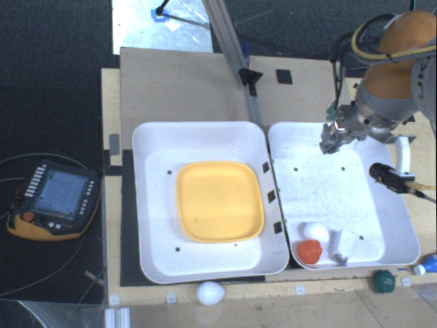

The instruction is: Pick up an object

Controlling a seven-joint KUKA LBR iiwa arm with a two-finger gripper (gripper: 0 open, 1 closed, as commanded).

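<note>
Balls, white (315, 231) and red (309, 252), crowd the right bin's (355, 183) near corner; the claw (330, 142), grip unreadable from here, should drop squarely over one.

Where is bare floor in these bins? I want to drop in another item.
Right bin: bare through its middle, between the gripper and the near corner crowded by white ball, red ball and white block. Left bin: narrow margins around the yellow plate.

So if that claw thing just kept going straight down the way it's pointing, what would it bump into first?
Most likely the bare floor of the right bin. The gripper hangs over its upper part, well away from the small objects in the near corner: a white ball, a red one and a white block. Depth is hard to judge from this angle.
</note>
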